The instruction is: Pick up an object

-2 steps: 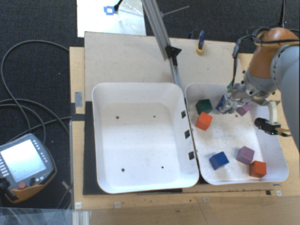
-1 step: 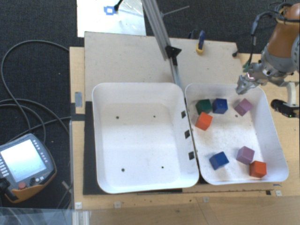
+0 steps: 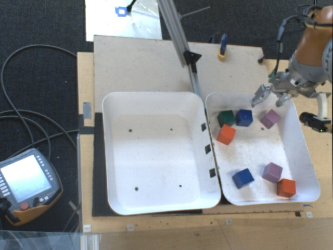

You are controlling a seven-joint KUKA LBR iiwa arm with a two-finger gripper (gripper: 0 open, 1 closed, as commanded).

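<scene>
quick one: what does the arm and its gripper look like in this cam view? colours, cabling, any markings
The arm is grey with a broad orange band above the wrist. A thin dark cable loops beside the band. The wrist ends in a silver-grey metal two-finger gripper with slim, pale fingers. No lettering or markings can be made out at this resolution.

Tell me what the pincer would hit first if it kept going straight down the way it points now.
Probably the purple cube near the right bin's far edge, just below the pincer; it may graze the rim first, since depth is unclear from this slant.
</scene>
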